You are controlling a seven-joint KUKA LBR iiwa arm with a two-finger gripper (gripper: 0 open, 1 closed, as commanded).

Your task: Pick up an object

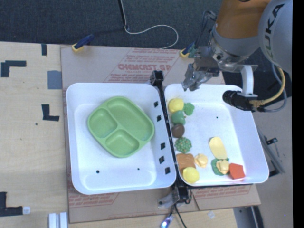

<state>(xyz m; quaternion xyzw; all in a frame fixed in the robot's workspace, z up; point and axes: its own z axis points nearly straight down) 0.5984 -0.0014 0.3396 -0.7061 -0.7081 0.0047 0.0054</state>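
On a cardboard-covered tabletop [137, 65], two shallow white bins sit side by side. The tool [192, 85] hangs over the right bin's [247, 141] far-left corner, gripping nothing; its opening cannot be told. Just below lies a small yellow plastic lemon [175, 104], probably light, hard and slippery, best pinched across its middle. A green broccoli toy [188, 109] touches it, crowding the grasp.

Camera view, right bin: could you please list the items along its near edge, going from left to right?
Brown block → yellow ball → small pale yellow piece → pale yellow oval piece → green-and-yellow piece → orange-red block.
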